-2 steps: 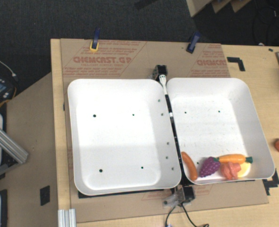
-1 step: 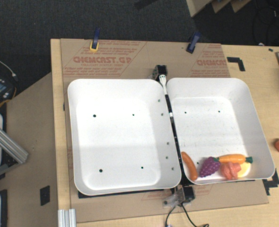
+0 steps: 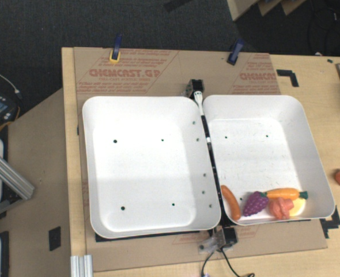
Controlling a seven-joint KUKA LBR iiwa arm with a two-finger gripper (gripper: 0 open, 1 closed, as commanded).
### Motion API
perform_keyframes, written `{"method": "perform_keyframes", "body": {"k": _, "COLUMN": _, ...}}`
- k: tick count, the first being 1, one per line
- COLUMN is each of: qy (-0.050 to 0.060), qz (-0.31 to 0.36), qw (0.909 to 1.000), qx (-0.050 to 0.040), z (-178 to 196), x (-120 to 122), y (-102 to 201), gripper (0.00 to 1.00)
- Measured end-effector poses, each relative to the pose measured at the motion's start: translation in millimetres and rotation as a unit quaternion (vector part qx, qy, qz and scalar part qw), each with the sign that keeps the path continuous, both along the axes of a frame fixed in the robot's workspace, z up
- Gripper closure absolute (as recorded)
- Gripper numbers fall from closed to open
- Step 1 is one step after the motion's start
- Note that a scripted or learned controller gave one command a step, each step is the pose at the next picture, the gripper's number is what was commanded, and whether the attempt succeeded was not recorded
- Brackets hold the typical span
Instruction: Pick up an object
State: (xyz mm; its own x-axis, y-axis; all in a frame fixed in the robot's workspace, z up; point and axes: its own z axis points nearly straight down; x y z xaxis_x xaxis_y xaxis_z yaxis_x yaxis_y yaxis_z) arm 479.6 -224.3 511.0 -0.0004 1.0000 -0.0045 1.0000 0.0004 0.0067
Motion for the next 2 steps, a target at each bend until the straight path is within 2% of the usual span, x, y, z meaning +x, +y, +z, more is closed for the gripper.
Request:
{"method": "perform_keyframes", "body": {"k": 1, "qy": 0.000, "qz": 0.000, "qw": 1.0000, "qx": -0.0002, "z": 26.0, "x": 0.0, "y": 0.0, "gripper": 1.00}}
{"method": "perform_keyframes", "body": {"k": 2, "qy": 0.001, "qz": 0.000, "qw": 1.0000, "qx": 0.0006, "z": 24.6, "x": 0.1, "y": 0.5, "gripper": 1.00}}
